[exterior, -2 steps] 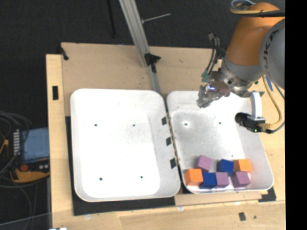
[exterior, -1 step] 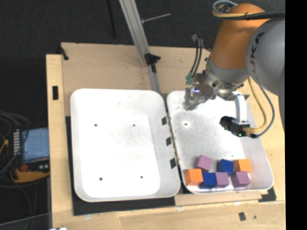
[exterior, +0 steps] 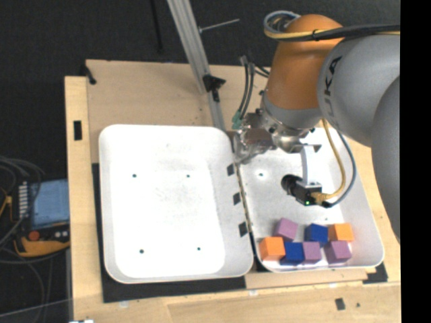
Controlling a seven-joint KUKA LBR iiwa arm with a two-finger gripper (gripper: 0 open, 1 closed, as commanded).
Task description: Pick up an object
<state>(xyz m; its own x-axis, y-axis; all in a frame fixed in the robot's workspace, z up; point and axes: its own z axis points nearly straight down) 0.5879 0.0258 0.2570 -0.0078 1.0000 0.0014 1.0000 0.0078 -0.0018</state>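
The gripper hovers at the back corner of the right bin, well away from the cubes.

The big grey arm with an orange band leans in over the pale wooden bench, its two-finger gripper sitting over the back corner of the right shallow white plastic bin, right by the divide; from here I cannot tell whether it is released or clenched, and I see nothing in it. Across the divide from the gripper lies the left shallow white plastic bin. Well apart from the gripper, toward the bench's front edge, small cubes huddle in the right bin: a purple cube, a blue cube and an orange cube, then, farther still, a second orange cube, a second blue cube and two more purple cubes.
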